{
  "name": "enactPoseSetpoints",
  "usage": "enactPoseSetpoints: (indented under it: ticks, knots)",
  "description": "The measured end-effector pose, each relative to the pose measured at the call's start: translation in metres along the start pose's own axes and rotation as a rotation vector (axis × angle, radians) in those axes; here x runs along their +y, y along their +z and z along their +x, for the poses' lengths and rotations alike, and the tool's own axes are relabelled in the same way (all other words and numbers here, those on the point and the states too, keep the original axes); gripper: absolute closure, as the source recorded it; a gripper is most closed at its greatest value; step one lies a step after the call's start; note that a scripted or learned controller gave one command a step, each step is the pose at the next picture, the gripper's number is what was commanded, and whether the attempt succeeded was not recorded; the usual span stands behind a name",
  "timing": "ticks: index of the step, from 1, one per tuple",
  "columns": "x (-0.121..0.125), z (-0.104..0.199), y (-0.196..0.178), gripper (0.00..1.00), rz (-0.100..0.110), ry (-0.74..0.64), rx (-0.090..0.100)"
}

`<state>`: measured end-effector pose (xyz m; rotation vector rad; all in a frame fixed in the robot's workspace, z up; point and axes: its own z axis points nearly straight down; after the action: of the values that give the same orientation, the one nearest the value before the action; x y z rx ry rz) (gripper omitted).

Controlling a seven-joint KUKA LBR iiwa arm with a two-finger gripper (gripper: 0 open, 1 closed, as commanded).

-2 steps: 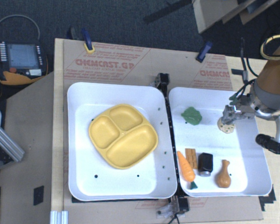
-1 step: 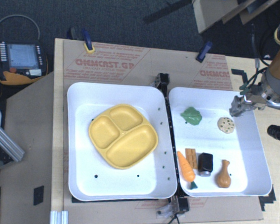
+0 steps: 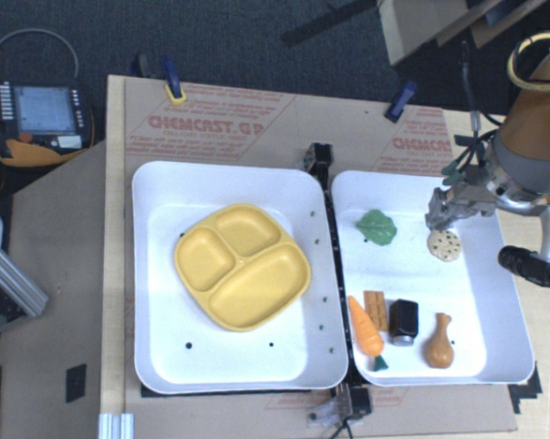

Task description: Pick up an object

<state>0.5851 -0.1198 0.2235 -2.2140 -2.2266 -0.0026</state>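
Nearest the camera, along the front rim of the right white bin (image 3: 512,320), four things lie in a row: an orange plastic carrot (image 3: 365,327) by the divider wall, a small brown wafer block (image 3: 376,308) touching it, a black rectangular block (image 3: 403,321) just beside that, and a tan wooden pear-shaped piece (image 3: 440,343) apart to the right. Bare floor lies open between this row and the back half. The left white bin (image 3: 149,280) holds a yellow three-compartment plastic tray (image 3: 243,265) near its middle, with clear margins on all sides. Farther back in the right bin, a green leaf-shaped toy (image 3: 377,227) lies alone. Right of it, a round speckled cookie (image 3: 444,244) sits directly beneath the gripper (image 3: 449,212); whether its fingers are spread or pinching cannot be told.
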Motion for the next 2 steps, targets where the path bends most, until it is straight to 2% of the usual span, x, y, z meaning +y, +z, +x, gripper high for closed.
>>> enactPoseSetpoints:
  ticks: [1,2]
  knots:
    - [-0.011,0.052,0.01,1.0,0.003,0.0,0.0]
    - [-0.022,0.106,-0.004,1.0,0.002,-0.001,0.001]
